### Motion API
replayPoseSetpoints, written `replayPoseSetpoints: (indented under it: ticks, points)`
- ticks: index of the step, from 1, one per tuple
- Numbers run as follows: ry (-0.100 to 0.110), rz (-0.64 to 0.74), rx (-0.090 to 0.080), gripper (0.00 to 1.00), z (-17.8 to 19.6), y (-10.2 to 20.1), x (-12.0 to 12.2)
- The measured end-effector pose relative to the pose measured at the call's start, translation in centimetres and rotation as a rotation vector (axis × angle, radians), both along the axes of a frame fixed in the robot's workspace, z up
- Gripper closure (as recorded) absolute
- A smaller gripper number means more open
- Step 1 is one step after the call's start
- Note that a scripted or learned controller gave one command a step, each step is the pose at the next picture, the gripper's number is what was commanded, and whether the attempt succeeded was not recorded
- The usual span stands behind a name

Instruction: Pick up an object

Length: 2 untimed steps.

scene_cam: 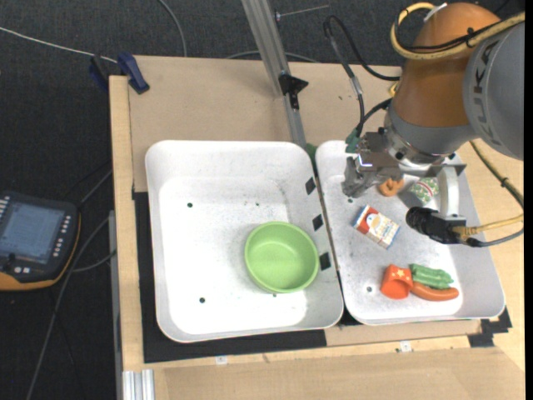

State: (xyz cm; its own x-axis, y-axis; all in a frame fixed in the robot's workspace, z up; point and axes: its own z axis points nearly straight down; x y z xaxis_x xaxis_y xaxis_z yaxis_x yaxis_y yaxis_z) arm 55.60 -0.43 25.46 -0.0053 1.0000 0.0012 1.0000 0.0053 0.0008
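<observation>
Dark carpet surrounds the tan wooden worktop (216,90), on which two shallow white plastic bins sit side by side. In the left white bin (208,182) lies a round light-green plastic bowl (281,257), upright, toward that bin's near right corner. The grey arm with its orange band (441,57) reaches in from the right and bends down over the far end of the right white bin (483,298), wrist pointing steeply downward. Its metal hand (360,167) hangs low at that bin's far left corner; from this angle I cannot tell how far the fingers are spread, and nothing is visibly caught between them. Just beside the hand, toward the right, sits a small orange rounded toy (390,187), and beyond that a pale greenish-white packet (423,190), partly under the wrist. A small white carton with red and yellow print (376,226) lies near the hand, a little toward the front of the bin. Farther forward lie an orange-red toy piece (397,282) and a green bean-shaped toy (431,276) resting on a red strip, touching one another.
</observation>
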Motion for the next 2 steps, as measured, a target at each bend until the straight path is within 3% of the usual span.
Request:
replayPoseSetpoints:
  ticks: [2]
  points:
    - [0.002,-0.002,-0.001,1.00,-1.3,9.4,3.0]
